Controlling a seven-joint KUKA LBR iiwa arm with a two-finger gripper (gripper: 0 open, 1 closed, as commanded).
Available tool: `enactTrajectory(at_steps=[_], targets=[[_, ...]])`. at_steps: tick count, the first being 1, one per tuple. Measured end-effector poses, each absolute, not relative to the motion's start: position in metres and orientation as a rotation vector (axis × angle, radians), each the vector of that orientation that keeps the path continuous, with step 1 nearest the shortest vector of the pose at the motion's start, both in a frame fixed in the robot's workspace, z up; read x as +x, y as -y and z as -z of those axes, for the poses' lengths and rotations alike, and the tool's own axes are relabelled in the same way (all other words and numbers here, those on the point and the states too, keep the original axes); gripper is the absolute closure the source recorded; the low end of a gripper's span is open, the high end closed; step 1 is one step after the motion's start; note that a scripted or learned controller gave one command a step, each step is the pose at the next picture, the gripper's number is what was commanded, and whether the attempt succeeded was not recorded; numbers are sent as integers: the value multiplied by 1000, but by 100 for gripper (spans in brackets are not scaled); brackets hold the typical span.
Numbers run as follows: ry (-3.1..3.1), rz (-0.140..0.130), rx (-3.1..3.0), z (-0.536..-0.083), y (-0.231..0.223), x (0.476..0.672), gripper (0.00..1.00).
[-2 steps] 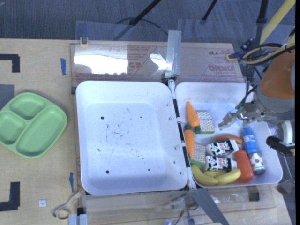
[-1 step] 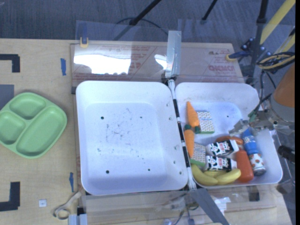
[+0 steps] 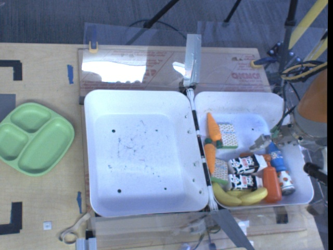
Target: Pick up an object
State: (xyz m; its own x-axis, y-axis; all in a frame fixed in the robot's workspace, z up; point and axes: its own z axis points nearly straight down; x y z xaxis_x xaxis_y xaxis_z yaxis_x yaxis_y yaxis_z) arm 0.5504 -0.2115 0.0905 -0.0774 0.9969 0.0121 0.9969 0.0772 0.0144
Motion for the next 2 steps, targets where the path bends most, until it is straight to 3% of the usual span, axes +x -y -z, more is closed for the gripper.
enactTrajectory(at_steps=[1,2], targets=[[-2298,-22,2132,-100,215,550,100],[-2213,-3,2226,-175,179,601,100]])
